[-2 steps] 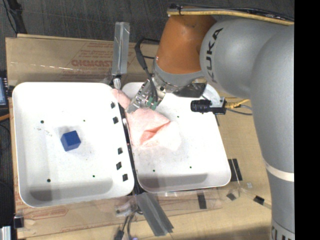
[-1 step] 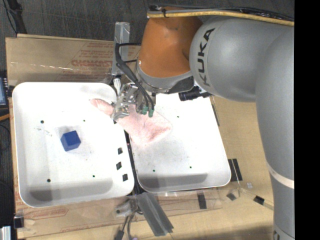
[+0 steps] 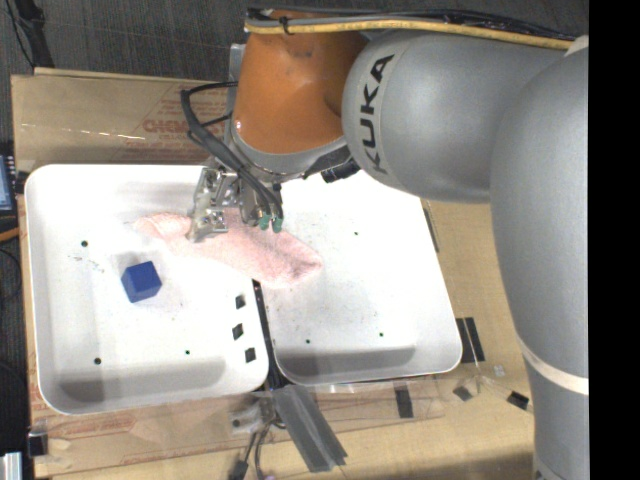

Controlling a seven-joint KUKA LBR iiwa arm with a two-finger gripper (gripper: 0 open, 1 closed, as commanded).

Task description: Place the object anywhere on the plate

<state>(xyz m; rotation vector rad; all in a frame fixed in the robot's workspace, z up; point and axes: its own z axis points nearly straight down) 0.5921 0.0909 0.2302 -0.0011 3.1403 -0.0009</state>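
A small blue cube point(image 3: 141, 280) sits on the floor of the left bin point(image 3: 60, 308), toward its left middle. A pale pink, flat, smeared-looking plate point(image 3: 285, 256) lies across the divide between the two bins, reaching from the left bin's upper middle into the right bin. My gripper point(image 3: 238, 224) hangs under the orange wrist band, over the pink plate's left part, up and to the right of the cube. Its fingers point(image 3: 207, 220) stand apart, and nothing shows between them. The gripper is open and well clear of the cube.
The right bin point(image 3: 400, 318) holds just the plate's right end. The big grey arm covers the view's upper right. Cardboard lies under both bins, and black clips and a grey bracket point(image 3: 305, 423) sit at the front edge between them.
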